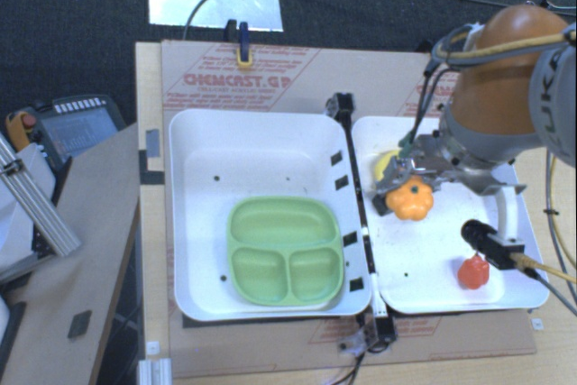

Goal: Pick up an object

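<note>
From above, the grey arm's two-finger gripper (407, 178) sits low in the right white bin (433, 284), directly over a small orange pumpkin-shaped toy (413, 201) near the divider; whether it grips the toy cannot be told. A yellow object (386, 163) lies just behind, a red strawberry-like toy (473, 272) sits near the front right, and a green three-compartment plastic tray (285, 248) rests in the left white bin (207, 194).
</note>
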You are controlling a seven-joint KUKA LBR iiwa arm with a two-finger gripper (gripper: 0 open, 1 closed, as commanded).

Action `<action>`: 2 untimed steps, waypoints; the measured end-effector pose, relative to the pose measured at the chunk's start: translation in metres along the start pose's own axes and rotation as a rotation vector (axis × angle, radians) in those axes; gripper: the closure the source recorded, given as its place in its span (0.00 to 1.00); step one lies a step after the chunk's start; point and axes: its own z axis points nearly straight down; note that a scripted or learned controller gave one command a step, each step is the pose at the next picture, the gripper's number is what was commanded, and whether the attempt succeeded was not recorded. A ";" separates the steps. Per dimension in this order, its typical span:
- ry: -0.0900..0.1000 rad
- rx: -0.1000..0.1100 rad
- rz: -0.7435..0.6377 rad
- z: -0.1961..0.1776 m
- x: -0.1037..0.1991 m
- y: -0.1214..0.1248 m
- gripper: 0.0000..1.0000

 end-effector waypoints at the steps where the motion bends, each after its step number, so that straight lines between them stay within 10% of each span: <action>1: 0.000 0.001 0.000 0.016 0.054 0.023 1.00; 2: 0.000 0.001 0.001 0.028 0.108 0.047 1.00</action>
